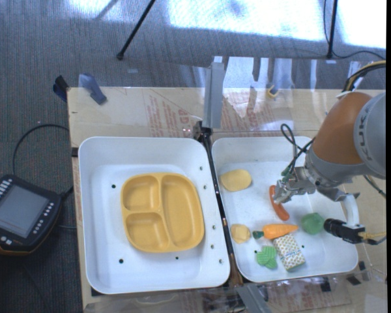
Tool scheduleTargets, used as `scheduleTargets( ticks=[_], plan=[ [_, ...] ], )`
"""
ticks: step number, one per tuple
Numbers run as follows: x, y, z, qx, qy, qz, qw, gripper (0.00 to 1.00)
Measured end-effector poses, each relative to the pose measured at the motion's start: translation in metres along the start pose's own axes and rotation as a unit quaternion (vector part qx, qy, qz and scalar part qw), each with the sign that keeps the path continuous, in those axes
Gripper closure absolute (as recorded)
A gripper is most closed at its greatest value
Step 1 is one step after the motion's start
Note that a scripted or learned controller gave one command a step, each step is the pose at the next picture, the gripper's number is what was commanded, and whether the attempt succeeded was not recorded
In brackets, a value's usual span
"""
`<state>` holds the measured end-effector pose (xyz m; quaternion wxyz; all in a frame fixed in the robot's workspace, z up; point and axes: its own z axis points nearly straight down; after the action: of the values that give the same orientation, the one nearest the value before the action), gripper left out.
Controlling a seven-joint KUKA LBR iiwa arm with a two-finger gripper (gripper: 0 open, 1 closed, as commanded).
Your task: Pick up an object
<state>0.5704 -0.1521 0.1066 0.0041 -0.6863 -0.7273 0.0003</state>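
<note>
My gripper (283, 193) hangs low in the right bin (247, 150), right at the upper end of a red-orange elongated piece (279, 208) that lies on the bin floor. The gripper's body hides the top of that piece. Below it lie an orange carrot (281, 229) and a green round object (312, 223). A pale yellow oval (236, 179) lies to the gripper's left. Near the front are a small yellow lump (240, 233), a green leafy piece (267, 257) and a white and yellow box (290, 252).
The left bin (98, 168) holds a yellow divided plate (161, 211). The rim between the two bins (215, 194) runs left of the pale oval. A handheld pendant (16, 214) lies on the floor at far left.
</note>
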Motion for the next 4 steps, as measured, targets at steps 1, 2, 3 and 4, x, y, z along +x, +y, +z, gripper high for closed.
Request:
scheduleTargets(
  ticks=[1,2,3,4],
  plan=[
    [0.0,0.0,0.0,0.0,0.0,0.0,1.0,0.0],
    [0.019,-0.032,0.021,0.0,-0.001,0.07,0.9975,0.0],
    [0.019,-0.032,0.012,0.001,0.0,0.072,0.9974,1.0],
    [0.053,-0.055,-0.122,-0.006,-0.002,0.134,0.9909,1.0]
  ],
)
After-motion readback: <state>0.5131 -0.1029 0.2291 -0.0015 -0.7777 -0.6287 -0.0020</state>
